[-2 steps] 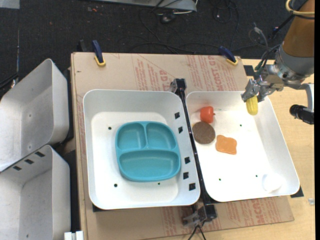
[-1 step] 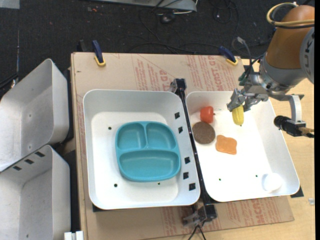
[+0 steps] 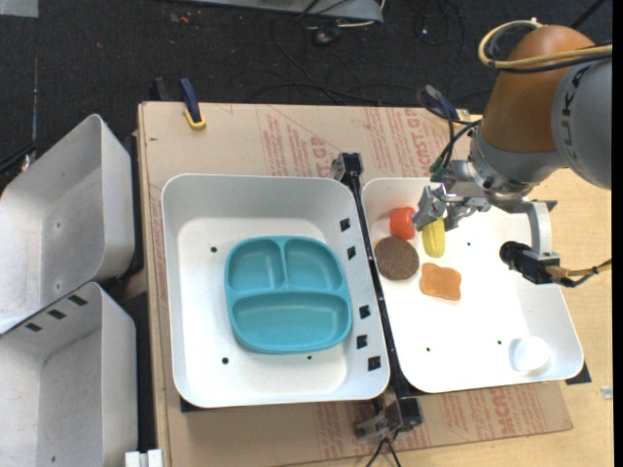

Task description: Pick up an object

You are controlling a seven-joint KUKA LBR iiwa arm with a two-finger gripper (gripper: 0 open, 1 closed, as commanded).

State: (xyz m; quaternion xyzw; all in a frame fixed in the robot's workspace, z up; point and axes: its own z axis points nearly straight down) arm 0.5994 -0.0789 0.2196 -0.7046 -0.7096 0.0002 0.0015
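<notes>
Jaws [image 3: 435, 209] hang over the right bin [image 3: 545, 329], upper left part; can't tell if wide or narrow. Yellow piece [image 3: 434, 240] sits just below them, long axis approx up-down in view, red ball [image 3: 402, 223] to its left.

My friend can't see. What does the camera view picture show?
A robot gripper hovers over a yellow toy in the right bin, beside a red ball, brown disc and orange piece. The left bin holds a teal tray.
</notes>
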